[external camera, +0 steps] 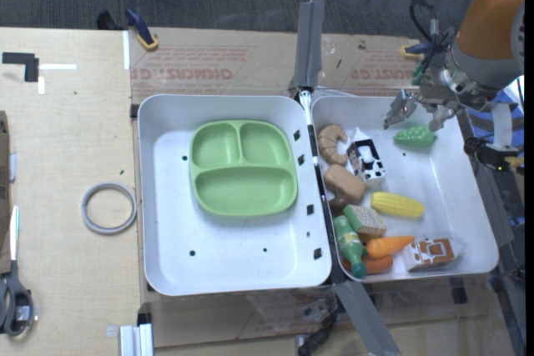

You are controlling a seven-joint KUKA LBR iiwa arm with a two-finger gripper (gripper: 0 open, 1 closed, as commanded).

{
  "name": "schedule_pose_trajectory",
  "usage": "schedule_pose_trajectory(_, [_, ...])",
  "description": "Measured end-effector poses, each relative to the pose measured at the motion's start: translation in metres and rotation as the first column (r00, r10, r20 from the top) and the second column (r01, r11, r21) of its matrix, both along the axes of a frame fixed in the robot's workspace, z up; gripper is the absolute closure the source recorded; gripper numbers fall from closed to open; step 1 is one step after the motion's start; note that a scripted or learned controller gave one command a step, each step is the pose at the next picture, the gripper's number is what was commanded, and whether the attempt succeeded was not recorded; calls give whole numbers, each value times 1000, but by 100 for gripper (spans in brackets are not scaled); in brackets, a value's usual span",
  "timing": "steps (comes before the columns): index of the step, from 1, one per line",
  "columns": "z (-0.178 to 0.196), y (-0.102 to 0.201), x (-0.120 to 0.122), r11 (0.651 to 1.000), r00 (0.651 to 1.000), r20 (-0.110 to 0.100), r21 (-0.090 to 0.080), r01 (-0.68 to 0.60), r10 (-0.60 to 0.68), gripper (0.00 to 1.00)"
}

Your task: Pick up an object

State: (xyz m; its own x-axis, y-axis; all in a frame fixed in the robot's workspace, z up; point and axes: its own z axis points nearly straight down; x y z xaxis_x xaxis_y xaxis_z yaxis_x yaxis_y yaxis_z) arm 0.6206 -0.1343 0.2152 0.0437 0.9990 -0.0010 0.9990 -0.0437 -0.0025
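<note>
With its 2 fingers spread and empty, the gripper (415,111) hovers at 1 o'clock in the right bin (467,204), just above the green bumpy toy (415,137); the approach looks done, so next comes descending and closing.

A tape ring (108,208) and scissors (14,296) lie on the bench (67,146), left of the bins.

L bin (158,204): divided tray (244,167) inside, toward rear. R bin (476,204): toy foods crowd its L wall (croissant (332,142) rearmost, bottle (350,246) frontmost); corn (397,204) centre; carton (431,253) front R. Tape ring (109,207) on bench, L of bins.
</note>
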Motion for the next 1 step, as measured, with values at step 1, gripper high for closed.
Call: schedule_pose_trajectory(1, [28,11,21,999,999,0,-1,47,-47,0])
